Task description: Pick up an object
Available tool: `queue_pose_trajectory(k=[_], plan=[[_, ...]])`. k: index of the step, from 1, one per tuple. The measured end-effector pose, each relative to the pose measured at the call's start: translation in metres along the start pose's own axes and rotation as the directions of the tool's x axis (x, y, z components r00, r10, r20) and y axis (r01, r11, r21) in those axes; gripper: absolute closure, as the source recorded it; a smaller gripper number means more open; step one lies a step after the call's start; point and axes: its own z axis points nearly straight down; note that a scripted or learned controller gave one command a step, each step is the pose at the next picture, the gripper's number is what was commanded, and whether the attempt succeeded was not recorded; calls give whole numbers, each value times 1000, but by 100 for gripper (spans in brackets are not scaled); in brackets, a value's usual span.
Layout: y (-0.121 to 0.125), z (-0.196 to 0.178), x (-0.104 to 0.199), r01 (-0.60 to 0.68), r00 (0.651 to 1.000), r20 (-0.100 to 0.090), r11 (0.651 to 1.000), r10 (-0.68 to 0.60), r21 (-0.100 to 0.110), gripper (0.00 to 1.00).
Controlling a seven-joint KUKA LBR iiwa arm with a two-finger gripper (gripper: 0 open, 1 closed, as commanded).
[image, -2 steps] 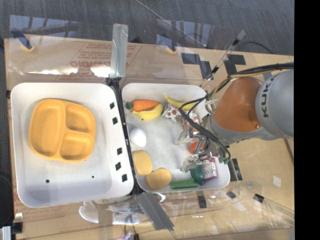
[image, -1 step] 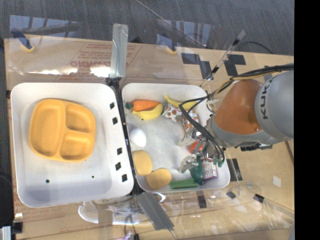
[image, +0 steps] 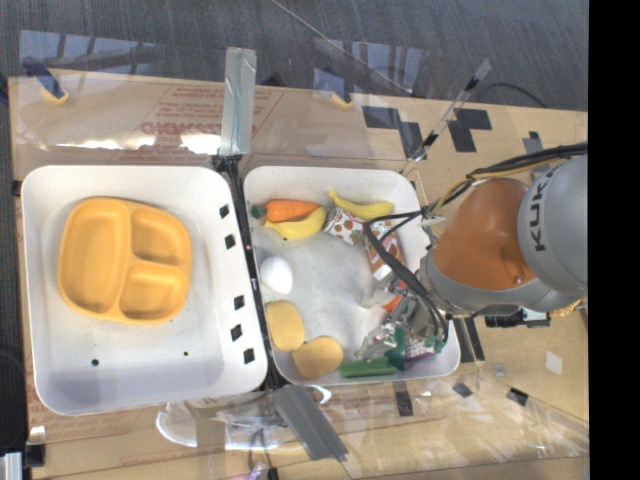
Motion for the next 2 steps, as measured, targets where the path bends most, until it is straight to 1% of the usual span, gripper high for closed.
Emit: queue_pose_trajectory(k=[1,2], plan=[[2,-11,-2,9,1000,4,1000,-9,0,100],[74,1,1,-64,998,-2,998,64,0,100]])
